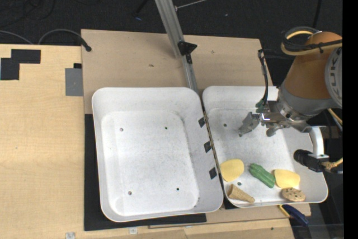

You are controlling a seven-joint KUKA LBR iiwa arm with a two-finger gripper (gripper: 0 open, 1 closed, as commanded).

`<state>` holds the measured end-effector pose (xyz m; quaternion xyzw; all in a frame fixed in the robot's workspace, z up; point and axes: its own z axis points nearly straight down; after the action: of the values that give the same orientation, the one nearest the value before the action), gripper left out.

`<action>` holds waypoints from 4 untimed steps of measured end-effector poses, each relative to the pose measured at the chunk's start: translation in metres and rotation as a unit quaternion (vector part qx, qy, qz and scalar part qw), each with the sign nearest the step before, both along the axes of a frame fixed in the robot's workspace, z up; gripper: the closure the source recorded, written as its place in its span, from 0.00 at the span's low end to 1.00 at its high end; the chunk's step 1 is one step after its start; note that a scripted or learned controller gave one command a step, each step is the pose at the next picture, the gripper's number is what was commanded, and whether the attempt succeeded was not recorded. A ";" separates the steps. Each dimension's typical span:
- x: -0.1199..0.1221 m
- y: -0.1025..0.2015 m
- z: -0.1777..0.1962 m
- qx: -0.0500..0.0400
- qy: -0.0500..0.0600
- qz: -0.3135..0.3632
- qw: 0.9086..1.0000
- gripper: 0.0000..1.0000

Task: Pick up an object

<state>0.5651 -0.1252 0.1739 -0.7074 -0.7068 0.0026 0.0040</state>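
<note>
My gripper (258,129) hangs over the middle of the right bin (224,99), its two fingers spread apart with nothing between them. Below it, along the bin's near edge, lie several small items: a yellow rounded piece (231,169), a green pickle-like piece (261,174), a second yellow piece (286,178), a tan cone (240,194) and a brown round cookie (292,194). All of them rest on the bin floor, well apart from the fingers.
The left bin (106,120) sits beside the right one, with black clips (207,146) along the shared wall. A slanted metal rail (170,22) rises behind the bins. The arm's orange band (310,67) stands at the right.
</note>
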 end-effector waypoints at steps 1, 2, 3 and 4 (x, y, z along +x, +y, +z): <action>-0.005 0.010 -0.055 0.000 0.000 -0.002 1.000 0.00; -0.004 0.007 -0.042 0.000 -0.002 -0.005 1.000 1.00; -0.010 0.002 0.018 -0.001 -0.006 -0.004 1.000 1.00; -0.015 -0.005 0.077 -0.001 -0.006 -0.002 1.000 1.00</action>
<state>0.5503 -0.1304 0.2513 -0.7088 -0.7054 -0.0009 -0.0015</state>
